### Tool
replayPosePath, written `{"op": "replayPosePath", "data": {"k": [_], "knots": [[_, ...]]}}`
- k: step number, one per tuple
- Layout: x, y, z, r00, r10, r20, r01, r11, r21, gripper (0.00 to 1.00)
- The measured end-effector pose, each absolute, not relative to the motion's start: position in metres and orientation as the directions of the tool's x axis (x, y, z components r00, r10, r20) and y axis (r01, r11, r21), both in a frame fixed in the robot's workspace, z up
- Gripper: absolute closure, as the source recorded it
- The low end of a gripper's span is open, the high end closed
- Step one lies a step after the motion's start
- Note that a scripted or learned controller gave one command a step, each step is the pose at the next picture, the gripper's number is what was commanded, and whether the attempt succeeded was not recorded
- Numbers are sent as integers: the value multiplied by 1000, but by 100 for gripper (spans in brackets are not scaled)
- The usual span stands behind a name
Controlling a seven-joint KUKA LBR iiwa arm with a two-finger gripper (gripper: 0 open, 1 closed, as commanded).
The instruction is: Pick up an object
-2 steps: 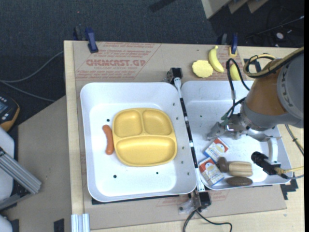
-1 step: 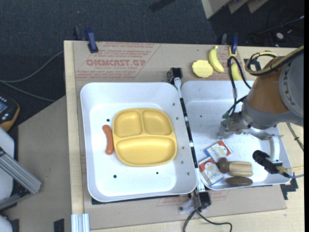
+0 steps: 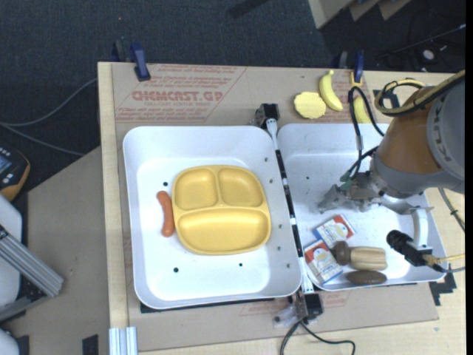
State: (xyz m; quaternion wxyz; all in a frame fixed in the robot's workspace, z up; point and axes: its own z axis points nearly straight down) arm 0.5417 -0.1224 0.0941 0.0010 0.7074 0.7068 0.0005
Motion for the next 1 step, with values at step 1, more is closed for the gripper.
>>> {"op": "replayPosePath", "data": {"k": [1], "knots": [[507,-116,109,1,1000,2,1000,-1,-4,0]]}}
